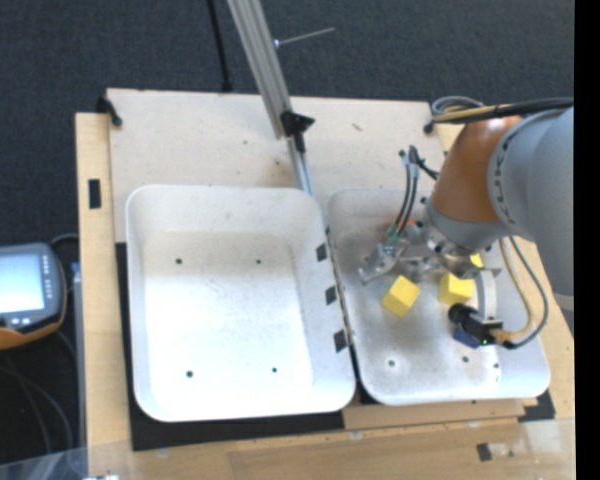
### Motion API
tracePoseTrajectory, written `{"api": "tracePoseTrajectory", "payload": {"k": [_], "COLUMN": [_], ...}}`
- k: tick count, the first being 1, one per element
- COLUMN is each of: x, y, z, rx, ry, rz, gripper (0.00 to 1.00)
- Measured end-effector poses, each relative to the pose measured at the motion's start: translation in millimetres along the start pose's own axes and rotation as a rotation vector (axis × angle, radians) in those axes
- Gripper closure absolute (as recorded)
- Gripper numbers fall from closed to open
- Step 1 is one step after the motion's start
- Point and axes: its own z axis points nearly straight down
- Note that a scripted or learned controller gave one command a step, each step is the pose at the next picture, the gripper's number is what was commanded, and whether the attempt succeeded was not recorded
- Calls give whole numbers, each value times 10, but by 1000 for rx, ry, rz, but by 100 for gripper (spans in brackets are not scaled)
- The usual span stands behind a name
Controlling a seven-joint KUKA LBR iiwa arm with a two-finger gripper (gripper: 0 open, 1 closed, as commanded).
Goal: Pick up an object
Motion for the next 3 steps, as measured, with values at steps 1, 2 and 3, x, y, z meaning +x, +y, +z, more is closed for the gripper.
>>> {"api": "tracePoseTrajectory", "payload": {"k": [1, 2, 3], "x": [91, 234, -400], "y": [-228, 396, 436], "z": [-251, -192, -315], "rx": [-6, -11, -9], "ry": [-1, -3, -6], "rz": [6, -1, 8], "gripper": [0, 0, 0]}}
